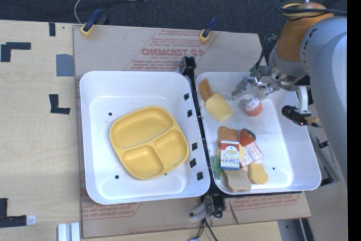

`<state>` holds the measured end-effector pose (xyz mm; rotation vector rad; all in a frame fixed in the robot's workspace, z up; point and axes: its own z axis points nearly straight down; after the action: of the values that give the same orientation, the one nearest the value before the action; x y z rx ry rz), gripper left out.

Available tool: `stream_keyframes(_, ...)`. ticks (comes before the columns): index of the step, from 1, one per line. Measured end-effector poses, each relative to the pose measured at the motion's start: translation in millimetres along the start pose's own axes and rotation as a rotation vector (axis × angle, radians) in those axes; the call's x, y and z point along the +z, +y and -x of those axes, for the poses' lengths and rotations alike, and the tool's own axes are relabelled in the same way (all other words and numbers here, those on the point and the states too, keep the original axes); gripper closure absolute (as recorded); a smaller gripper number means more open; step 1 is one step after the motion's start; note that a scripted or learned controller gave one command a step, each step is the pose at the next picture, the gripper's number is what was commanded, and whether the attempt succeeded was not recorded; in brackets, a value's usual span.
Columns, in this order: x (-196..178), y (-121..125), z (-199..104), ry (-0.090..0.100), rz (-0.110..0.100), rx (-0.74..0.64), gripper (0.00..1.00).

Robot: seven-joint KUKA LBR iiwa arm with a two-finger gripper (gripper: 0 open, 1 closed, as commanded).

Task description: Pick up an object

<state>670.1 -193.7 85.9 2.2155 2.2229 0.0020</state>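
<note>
Hovering over the right bin [293,175], our gripper [254,86] seems to stand open and holds nothing, with the small red-and-white object [253,106] we would pick lying just below it, toward the bin's near side.

Grey arm with orange band, bent in from the right, pincer [252,86] low.

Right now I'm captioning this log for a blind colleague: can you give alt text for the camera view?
A grey robot arm's pincer hovers over the right white bin, just above a small red-and-white object and beside a pale yellow block. More toy foods cluster at that bin's front. The left bin holds a yellow divided tray.
</note>
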Motion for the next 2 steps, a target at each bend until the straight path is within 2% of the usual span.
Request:
stream_keyframes(1,-0.7,-25.1,-17.4,-0.001,0.0,0.002,0.0)
stream_keyframes(2,-0.3,-22.6,-28.0,-0.002,0.0,0.001,0.0)
